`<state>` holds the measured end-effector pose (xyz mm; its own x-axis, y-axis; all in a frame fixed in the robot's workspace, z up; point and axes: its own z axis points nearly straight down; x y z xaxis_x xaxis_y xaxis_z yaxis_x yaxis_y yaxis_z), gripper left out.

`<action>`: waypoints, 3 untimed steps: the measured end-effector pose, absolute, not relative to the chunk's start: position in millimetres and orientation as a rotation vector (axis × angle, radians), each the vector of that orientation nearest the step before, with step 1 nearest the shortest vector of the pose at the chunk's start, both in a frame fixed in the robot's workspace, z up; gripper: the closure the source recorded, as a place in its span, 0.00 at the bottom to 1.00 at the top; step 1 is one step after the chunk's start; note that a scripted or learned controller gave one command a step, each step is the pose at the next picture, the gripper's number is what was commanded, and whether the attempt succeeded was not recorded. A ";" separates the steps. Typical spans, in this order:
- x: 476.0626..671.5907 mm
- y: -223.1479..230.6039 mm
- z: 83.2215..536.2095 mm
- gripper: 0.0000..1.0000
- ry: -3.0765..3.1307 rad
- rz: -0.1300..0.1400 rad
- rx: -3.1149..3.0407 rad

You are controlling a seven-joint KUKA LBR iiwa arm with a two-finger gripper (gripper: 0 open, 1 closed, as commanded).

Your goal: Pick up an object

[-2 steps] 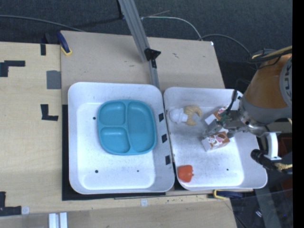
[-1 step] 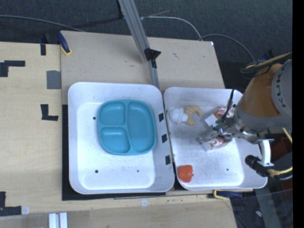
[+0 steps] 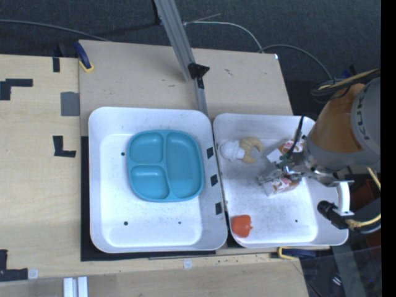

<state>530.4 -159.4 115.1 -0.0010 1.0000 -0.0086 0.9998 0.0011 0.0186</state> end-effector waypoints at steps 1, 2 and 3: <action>531.5 -159.1 124.7 1.00 2.208 0.014 2.204; 535.4 -162.7 186.9 1.00 2.221 0.003 2.217; 536.6 -163.0 250.7 1.00 2.219 0.005 2.215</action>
